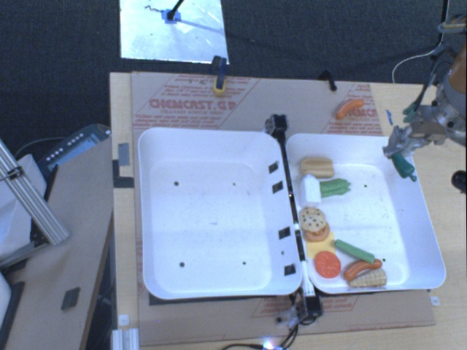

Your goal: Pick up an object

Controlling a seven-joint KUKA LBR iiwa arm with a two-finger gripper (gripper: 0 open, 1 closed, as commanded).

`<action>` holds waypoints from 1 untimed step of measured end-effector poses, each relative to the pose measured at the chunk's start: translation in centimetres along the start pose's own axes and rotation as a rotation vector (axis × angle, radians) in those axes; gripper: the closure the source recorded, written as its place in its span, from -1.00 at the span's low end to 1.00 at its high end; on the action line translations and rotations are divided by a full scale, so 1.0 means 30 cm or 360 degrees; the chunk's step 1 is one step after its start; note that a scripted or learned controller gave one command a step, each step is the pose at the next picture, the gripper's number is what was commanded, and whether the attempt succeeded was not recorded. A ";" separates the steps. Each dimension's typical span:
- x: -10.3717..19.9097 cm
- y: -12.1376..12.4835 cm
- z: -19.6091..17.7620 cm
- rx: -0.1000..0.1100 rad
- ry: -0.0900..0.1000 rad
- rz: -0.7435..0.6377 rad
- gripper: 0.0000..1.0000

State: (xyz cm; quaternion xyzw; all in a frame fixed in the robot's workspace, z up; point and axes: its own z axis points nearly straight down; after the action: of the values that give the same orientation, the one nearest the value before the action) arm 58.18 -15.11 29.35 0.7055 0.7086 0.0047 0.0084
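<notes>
The right bin holds several toy foods along its left side. A tan bread roll lies at the top, with a white block and a green vegetable just below it. Further down are a speckled cookie, a red tomato slice, a green cucumber, a hot dog and a waffle piece. My gripper hangs over the bin's upper right rim, well apart from all the foods, with nothing visibly in it.
The left bin sits beside the right one, with a black clip strip along their shared edge. An orange toy sausage lies on the board behind the right bin. A yellow-and-blue clamp stands at the back.
</notes>
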 end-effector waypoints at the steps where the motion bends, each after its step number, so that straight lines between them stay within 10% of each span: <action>1: 0.021 -0.004 -0.685 -0.0003 0.0000 -0.0003 1.00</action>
State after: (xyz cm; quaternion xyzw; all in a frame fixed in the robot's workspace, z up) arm 57.67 -14.36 49.89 0.7049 0.7092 0.0055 0.0090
